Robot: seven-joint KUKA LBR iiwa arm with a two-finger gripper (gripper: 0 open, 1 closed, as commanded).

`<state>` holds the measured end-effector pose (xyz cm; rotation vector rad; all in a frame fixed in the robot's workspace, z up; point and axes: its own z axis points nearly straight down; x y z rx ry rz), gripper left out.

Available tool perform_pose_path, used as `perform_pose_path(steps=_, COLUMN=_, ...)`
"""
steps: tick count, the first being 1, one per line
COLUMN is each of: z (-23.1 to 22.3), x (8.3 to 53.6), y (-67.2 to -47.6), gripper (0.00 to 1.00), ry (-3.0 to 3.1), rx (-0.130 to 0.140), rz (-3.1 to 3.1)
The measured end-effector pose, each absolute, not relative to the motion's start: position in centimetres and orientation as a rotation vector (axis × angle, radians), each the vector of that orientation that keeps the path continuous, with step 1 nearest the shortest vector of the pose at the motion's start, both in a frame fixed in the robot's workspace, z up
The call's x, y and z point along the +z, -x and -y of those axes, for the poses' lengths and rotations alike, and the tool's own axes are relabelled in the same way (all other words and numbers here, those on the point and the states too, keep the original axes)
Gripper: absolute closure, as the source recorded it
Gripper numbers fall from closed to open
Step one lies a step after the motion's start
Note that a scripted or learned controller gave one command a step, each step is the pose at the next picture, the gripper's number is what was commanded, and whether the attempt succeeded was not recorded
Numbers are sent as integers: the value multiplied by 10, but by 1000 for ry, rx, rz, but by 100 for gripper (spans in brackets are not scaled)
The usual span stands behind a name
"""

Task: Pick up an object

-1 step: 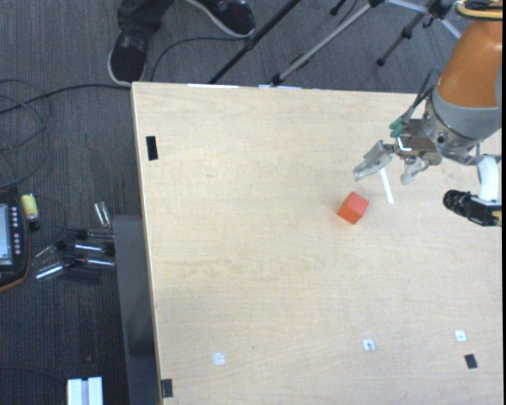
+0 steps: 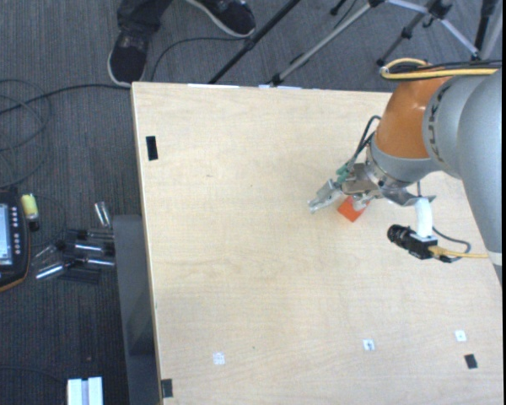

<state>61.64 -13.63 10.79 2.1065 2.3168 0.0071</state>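
One small orange-red block (image 2: 350,210) is the only loose thing on the pale wooden counter (image 2: 236,251), lying right of centre and well away from every edge. That makes it the natural target for the pick. The gripper (image 2: 331,196) sits low over the counter just beside the block, touching or nearly touching its upper left side. Its metal tip points toward the view's left, so the tool looks tilted rather than straight down. Whether the gripper is open or closed cannot be told at this size, and the block is not clearly seen inside it, so I would not call it held.

The grey arm, with its orange band (image 2: 405,125), reaches in from the right and bends down sharply. This suggests a low approach to a flat little object that offers little height to grip. A black cable (image 2: 367,137) loops along the wrist, and a small black-and-white fitting (image 2: 415,233) hangs near the counter below the arm.

Judging by the offset, the grasp seems off-centre. The block may be nudged or tipped aside instead of caught.

Off the counter, a teach pendant (image 2: 0,243) lies on the carpet at left, and a person's shoes (image 2: 131,57) stand beyond the far edge.
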Motion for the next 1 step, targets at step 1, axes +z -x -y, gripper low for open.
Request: perform_pose_path(steps=1, z=154, x=101, y=-642, gripper=0, ry=-2125, rx=27, rz=-2277)
